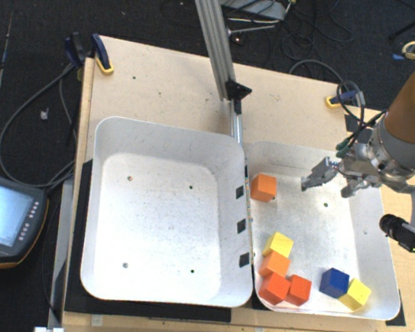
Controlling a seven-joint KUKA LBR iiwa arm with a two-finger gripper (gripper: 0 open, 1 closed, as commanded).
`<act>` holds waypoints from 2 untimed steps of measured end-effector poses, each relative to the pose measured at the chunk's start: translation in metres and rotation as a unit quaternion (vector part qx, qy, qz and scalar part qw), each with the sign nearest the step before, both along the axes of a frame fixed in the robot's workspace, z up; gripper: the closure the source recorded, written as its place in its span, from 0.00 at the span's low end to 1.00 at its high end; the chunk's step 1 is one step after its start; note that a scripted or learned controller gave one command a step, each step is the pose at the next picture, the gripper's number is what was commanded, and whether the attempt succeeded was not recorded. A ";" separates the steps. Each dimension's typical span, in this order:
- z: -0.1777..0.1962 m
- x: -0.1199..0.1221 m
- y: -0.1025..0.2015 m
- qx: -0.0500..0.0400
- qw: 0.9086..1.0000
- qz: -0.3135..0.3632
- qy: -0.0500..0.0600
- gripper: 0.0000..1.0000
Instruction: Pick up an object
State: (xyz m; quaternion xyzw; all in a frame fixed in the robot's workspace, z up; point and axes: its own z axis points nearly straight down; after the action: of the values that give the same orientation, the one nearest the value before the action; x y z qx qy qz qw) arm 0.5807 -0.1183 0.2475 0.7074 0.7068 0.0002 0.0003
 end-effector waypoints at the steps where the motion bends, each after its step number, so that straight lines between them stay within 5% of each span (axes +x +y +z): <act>1: -0.095 -0.048 -0.082 -0.001 1.000 -0.003 0.005 0.00; 2: -0.081 -0.043 -0.077 -0.001 1.000 0.000 -0.001 1.00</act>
State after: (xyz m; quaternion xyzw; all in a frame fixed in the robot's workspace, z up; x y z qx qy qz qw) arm 0.5374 -0.1957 0.1670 0.7073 0.7069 0.0007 0.0016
